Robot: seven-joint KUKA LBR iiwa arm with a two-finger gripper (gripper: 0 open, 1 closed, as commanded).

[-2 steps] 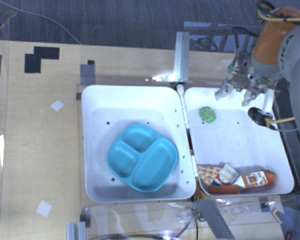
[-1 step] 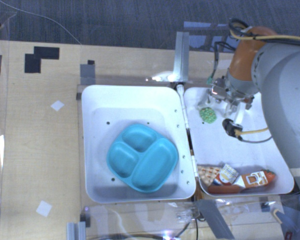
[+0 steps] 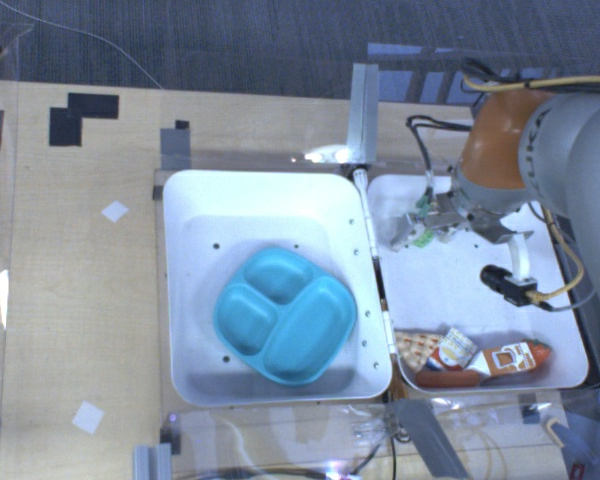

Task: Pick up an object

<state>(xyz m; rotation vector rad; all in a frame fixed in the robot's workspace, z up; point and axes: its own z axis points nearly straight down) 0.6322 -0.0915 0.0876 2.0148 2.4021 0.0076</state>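
Packaged food items are lying in a loose row along the near wall of the right shallow white bin [image 3: 570,363]: a waffle-patterned tan piece [image 3: 412,347] at the left end, a small white and yellow packet [image 3: 456,346] next to it, a red sausage-shaped item [image 3: 448,377] below them, and an orange and white carton [image 3: 510,359] toward the right. Print is showing on the packet and the carton, but it is too small to read.

The grey arm with its orange band [image 3: 500,143] is reaching in from the right and bending down over the far part of the same bin. The tool [image 3: 423,230] is hanging low near the bin's far left corner, close to the dividing wall. Something small, greenish and white, is showing at its tip; whether that is an object or part of the tool cannot be told, and the tool's state cannot be told either. A black cable fitting [image 3: 508,284] is hanging beneath the wrist.

The row of food items is sitting well apart from the tool, across the bare white floor of the bin.

In the left white bin [image 3: 190,368], a blue plastic divided plate [image 3: 285,314] with three compartments is resting right way up near the middle. Both bins are sitting side by side on the pale wooden tabletop [image 3: 70,298].
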